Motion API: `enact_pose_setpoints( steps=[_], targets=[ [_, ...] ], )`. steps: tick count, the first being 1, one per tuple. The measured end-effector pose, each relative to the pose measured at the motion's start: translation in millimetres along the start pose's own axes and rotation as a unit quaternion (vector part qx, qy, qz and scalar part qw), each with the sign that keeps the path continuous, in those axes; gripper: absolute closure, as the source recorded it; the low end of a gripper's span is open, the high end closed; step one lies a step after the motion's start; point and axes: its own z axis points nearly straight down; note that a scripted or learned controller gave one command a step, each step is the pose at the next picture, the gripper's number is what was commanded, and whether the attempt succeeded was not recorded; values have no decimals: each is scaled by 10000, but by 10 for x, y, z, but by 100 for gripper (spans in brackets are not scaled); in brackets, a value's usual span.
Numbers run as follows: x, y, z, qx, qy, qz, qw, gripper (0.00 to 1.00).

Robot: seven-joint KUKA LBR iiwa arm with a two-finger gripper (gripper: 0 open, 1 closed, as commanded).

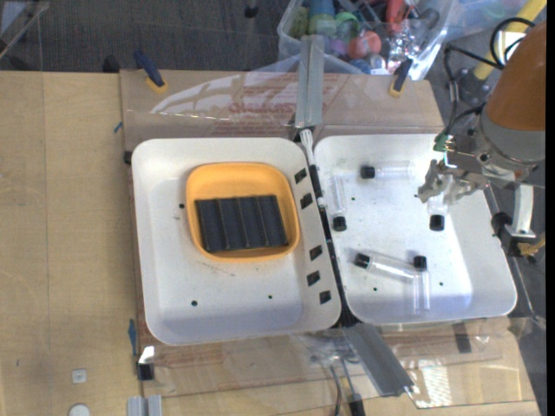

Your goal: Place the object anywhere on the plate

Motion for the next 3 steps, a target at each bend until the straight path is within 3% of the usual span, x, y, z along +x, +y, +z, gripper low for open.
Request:
enact_pose_setpoints(
  steps=[1,2,3],
  targets=[
    [239,608,68,-8,-1,-142,9999,100],
    [422,762,24,-21,-1,-832,9965,100],
    [700,701,-203,-29,0,-1635,9865,100]
  ],
)
